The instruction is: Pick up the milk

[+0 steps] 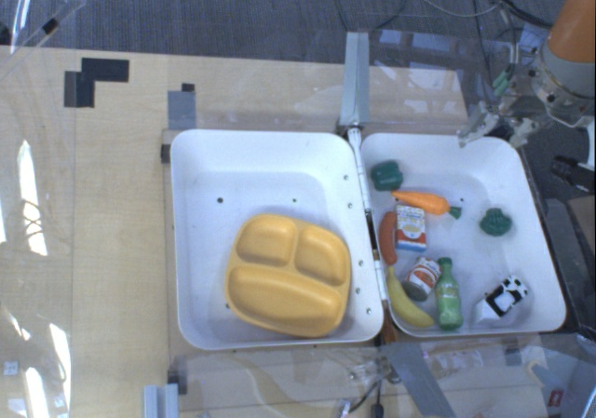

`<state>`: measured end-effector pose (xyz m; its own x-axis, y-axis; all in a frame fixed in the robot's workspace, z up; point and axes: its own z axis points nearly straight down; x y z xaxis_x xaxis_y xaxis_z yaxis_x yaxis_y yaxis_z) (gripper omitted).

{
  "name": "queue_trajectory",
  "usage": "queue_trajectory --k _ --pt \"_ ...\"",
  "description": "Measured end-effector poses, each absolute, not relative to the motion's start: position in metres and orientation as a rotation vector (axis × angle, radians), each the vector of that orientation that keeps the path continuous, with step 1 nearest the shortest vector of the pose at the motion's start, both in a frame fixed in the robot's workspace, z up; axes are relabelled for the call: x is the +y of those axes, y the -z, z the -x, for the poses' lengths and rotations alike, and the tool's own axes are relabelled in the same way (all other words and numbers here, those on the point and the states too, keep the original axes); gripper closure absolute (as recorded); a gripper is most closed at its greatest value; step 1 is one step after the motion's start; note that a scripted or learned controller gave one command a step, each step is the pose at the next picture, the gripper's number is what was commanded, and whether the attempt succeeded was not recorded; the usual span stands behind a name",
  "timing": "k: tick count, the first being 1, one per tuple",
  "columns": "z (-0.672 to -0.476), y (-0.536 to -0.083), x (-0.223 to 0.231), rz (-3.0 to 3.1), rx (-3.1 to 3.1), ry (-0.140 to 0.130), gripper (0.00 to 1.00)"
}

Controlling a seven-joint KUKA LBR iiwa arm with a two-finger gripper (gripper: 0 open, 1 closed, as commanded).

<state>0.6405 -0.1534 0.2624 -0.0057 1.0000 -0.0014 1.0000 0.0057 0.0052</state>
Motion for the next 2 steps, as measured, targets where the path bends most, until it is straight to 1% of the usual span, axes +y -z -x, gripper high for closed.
queue_trajectory --k 1,2 --pt "-0.577 -0.158 -0.204 -2.129 2.306 -0.002 0.00" --pt "-0.571 -0.122 -0.122 -2.350 2.082 -0.004 0.00"
